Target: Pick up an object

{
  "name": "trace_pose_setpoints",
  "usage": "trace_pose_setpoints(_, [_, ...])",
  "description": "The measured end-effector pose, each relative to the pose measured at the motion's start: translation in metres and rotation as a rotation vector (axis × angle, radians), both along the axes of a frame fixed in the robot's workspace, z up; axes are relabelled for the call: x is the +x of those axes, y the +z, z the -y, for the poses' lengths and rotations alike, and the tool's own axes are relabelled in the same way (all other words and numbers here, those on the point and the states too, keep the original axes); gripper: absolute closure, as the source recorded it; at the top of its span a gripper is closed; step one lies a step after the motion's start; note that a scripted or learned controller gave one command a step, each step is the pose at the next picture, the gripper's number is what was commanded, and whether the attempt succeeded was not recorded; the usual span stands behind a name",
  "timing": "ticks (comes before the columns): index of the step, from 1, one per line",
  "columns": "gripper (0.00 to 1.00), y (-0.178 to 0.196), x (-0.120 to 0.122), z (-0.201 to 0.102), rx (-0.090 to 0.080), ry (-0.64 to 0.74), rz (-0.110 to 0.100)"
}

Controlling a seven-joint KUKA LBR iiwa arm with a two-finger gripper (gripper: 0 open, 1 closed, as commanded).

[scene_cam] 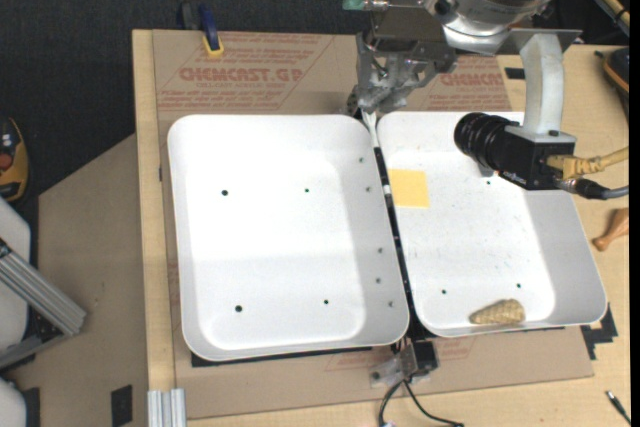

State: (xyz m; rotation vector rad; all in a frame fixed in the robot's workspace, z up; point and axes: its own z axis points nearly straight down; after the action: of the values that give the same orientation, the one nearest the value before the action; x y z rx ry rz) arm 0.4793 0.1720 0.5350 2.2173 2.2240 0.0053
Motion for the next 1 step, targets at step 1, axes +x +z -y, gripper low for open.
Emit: trace_pose_setpoints(1, [1.00, -0.0002, -0.0003, -0.0424, 0.000, 0.002, -0.001])
